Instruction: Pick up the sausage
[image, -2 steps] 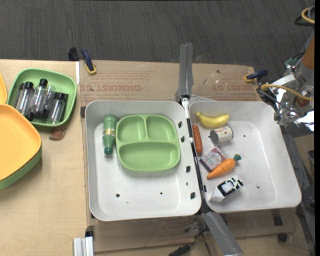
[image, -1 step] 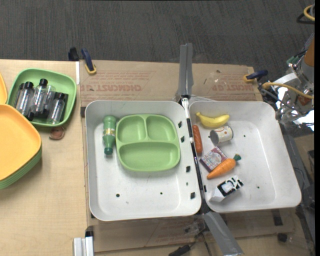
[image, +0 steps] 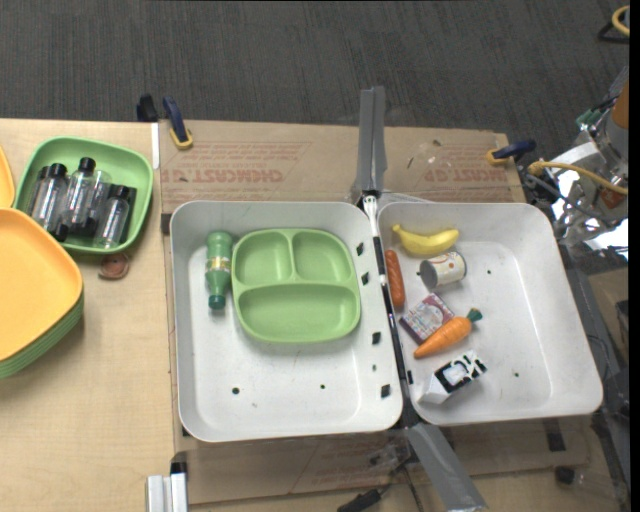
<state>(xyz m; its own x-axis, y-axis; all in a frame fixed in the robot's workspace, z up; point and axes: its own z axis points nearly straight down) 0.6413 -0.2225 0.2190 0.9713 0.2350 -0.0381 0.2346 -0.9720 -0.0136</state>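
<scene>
Along the left wall of the right shallow white bin, a thin red-brown sausage, lying lengthwise. Just below a yellow banana, beside a small pale can. Well apart from the grey robot arm at the far right edge. Cannot tell if claw wide or narrow.

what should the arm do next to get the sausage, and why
Probably bring the claw from the right edge over the right bin to hover above the sausage. The sausage lies untouched along that bin's left wall, just below the banana and beside the small can, so a descent from straight above looks safest.
</scene>
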